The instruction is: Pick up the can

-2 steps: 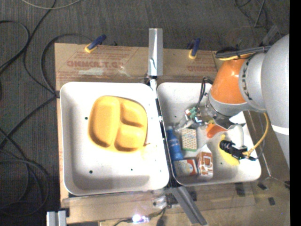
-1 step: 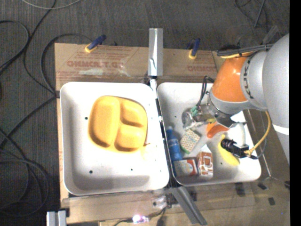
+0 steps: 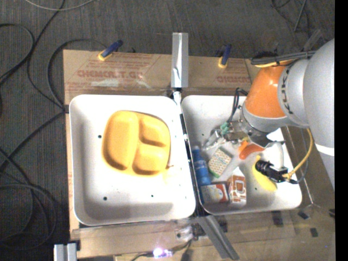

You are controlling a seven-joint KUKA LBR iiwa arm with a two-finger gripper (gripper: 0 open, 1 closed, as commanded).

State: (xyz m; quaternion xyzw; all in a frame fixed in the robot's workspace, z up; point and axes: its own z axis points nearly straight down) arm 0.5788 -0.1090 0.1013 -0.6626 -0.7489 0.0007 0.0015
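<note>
A blue can (image 3: 200, 168) lies on its side along the left wall of the right bin (image 3: 206, 110). My gripper (image 3: 217, 136) hangs over the middle of that bin, up and to the right of the can and just above a checkered packet (image 3: 220, 161). It is open, nothing shows between its fingers, and it does not touch the can. The grey arm with its orange band (image 3: 266, 94) comes in from the right.
Two red-and-white cartons (image 3: 228, 191) lie at the bin's front, beside the can's lower end. An orange piece (image 3: 247, 149) and a yellow object (image 3: 266, 181) sit to the right under a black cable. The left bin (image 3: 87, 200) holds a yellow divided tray (image 3: 137, 142).
</note>
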